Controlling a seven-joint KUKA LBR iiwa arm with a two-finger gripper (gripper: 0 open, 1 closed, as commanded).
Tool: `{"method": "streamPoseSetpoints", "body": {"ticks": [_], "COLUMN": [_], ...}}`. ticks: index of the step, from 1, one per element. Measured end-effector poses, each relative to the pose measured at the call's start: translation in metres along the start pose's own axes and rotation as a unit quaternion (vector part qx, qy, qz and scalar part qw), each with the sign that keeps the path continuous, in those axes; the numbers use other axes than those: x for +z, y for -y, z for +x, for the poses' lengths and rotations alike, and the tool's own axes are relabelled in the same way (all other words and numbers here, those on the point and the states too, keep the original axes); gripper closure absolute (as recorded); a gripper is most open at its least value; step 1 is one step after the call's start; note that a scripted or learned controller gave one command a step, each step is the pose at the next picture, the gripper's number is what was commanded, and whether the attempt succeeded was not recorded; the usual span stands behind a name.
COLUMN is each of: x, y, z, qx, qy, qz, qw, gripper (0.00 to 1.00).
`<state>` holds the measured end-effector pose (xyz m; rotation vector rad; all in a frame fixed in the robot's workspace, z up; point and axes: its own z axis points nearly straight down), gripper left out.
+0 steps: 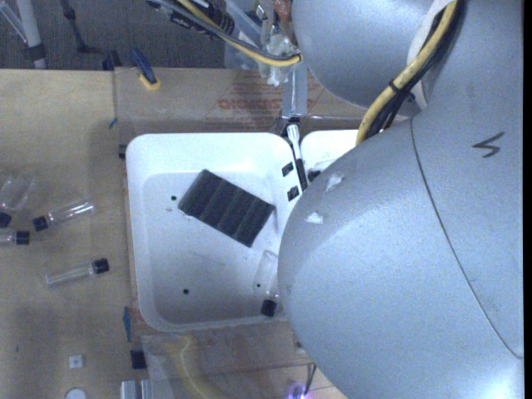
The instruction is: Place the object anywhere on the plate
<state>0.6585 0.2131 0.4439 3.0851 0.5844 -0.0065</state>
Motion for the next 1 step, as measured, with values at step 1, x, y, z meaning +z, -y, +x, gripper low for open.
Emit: {"method": "streamPoseSetpoints", "body": {"ticks": [1], "x": [0.01], "y": [0.0409], "z": [-0.0731], "qx": [0.087], "qy": [-0.002], "qz": [0.0], "qw": [0.9962], "gripper": [1.0]}}
